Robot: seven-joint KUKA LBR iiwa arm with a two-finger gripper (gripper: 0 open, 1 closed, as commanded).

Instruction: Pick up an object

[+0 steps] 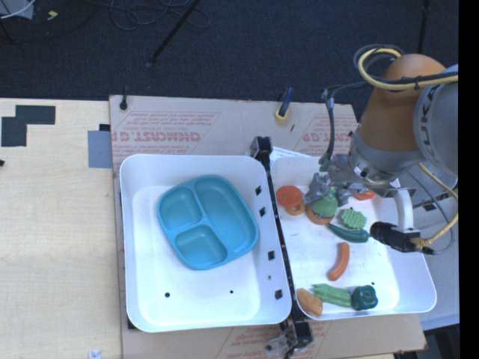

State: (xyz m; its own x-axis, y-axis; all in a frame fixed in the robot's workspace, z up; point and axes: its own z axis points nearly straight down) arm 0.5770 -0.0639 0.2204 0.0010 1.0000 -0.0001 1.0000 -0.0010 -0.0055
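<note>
A: Desk first. Pale wood top, a brown cardboard sheet with printed lettering lying over its middle, two white bins on that. Grey and black patches stuck on the wood at left.

B: Room?

A: Dark carpet-like floor behind the desk, loose cables and a thin stand leg on it. A blue-and-yellow clamp at the cardboard's far edge.

B: Bins?

A: Left bin carries a blue divided plate, three compartments. Right bin has toy food: orange round piece near the divider, green ridged piece just above a dark green pod, orange sausage mid-bin, green pepper and an orange piece at the near edge.

B: Arm?

A: Gripper sits low over the far part of the right bin, at a green-and-orange piece. Fingers: cannot tell if apart or together; too cluttered there. Cannot tell whether that piece is held.
</note>
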